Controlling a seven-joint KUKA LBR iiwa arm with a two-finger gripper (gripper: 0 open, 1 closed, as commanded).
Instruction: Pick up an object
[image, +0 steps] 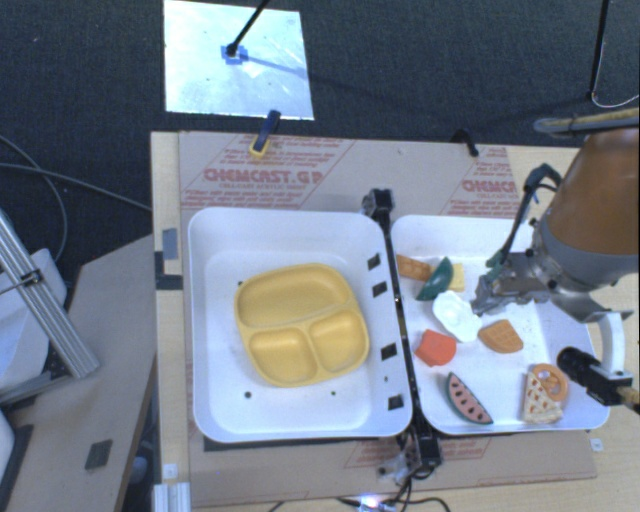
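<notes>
The right bin holds several toy foods: an orange piece, a green piece, a white lump, a red-orange block, an orange bread-like piece, a watermelon slice and a waffle-patterned wedge. My gripper is low over this bin, just right of the white lump and above the bread-like piece. The grey arm with its orange band covers the bin's far right part. I see nothing lifted off the bin floor.
The left bin bears a yellow divided plate. A black divider with clips runs between the bins. A black part of the arm's mount juts over the right bin's near right corner.
</notes>
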